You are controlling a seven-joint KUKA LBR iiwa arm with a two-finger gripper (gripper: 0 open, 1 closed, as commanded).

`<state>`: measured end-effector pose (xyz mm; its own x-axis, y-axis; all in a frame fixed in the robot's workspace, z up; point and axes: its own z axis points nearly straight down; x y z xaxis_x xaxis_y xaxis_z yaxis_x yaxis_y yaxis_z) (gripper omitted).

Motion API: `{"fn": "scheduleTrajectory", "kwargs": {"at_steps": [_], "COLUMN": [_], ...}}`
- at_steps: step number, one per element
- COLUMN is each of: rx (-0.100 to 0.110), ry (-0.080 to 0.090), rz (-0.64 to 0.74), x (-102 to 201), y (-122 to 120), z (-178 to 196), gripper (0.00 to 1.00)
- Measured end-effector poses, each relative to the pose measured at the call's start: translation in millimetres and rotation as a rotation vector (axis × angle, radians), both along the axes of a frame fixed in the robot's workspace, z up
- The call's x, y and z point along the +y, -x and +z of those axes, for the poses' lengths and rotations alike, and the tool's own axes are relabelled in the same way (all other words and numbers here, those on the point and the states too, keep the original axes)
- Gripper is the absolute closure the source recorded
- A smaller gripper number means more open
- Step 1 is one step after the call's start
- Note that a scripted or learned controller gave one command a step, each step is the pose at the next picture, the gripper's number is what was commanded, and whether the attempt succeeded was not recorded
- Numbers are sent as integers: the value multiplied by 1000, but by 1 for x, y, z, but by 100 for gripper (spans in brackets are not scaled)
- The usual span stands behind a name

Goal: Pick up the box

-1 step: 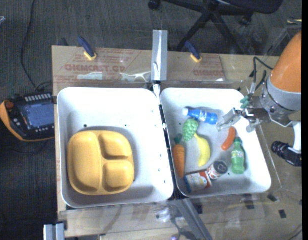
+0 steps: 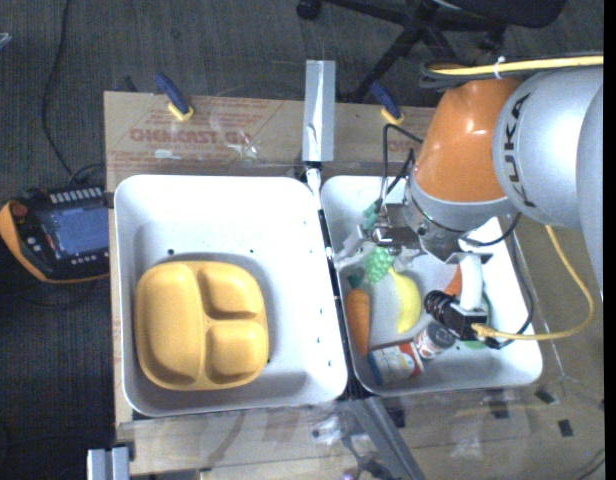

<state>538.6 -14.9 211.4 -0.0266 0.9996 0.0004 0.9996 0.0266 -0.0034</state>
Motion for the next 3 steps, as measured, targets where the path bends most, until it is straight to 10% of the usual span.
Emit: {"fn": "scheduleTrajectory", "kwargs": {"at_steps": [1,3], "rx": [2,3], "ry": [0,3], "rz": [0,-41], "x": [0,201], "y": [0,15], "z": [8,-64], "gripper": [100,100]}}
